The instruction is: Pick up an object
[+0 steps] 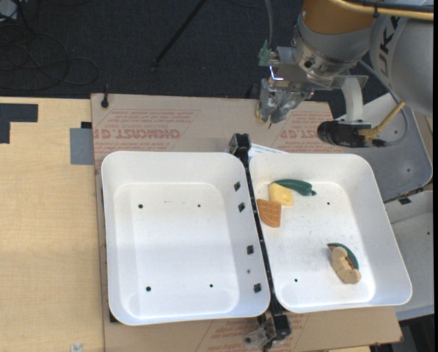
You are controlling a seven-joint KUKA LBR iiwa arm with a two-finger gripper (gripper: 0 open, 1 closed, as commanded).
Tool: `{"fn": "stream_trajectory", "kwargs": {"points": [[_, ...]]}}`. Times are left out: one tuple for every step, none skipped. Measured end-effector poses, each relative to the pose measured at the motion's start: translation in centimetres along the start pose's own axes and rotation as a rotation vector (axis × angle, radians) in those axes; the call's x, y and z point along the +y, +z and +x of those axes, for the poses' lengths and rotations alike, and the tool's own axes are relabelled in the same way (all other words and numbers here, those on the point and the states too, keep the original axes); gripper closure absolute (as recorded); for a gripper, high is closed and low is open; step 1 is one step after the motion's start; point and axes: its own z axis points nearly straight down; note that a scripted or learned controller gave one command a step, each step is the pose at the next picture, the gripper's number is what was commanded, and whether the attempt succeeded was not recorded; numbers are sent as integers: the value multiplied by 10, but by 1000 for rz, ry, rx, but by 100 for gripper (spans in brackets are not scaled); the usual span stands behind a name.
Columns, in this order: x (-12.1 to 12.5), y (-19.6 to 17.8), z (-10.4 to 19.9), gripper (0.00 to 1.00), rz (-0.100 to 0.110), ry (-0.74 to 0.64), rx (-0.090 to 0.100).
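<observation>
The right bin (384,218) holds several small things. A yellow block (280,195) lies near its back left, with a green pod-shaped piece (294,187) just behind it and an orange waffle-like piece (269,213) in front of it. A tan lump with a green part (344,263) rests toward the front right. My gripper (271,114) hangs high above the back edge of the right bin, over the cardboard, apart from all these things. Nothing shows between its fingers.
The left bin (116,196) stands beside the right one, joined by a black clamp strip (248,218). Both rest on a cardboard sheet (167,127) on the wooden bench. The arm's grey body with its orange band (351,6) fills the upper right.
</observation>
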Motion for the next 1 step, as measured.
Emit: {"fn": "stream_trajectory", "kwargs": {"points": [[-1, -12, 0, 100, 6, -5, -1]]}}
